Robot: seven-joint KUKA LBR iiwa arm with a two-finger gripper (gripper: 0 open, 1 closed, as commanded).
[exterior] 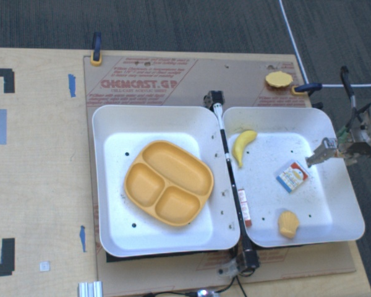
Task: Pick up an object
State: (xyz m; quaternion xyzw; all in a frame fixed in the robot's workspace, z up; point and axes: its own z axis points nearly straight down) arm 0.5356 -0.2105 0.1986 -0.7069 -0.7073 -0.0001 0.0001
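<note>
Here, gripper [321, 151] at right bin's [349, 193] edge, near small carton [292, 177].

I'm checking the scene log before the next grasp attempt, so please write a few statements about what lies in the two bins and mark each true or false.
1. The divided yellow plate lies in the left bin. True.
2. The banana lies in the left bin. False: it is in the right bin, near its far left corner.
3. A small printed packet lies in the right bin. True.
4. The gripper holds the banana. False: it is at the right bin's right side, apart from the banana.
</note>
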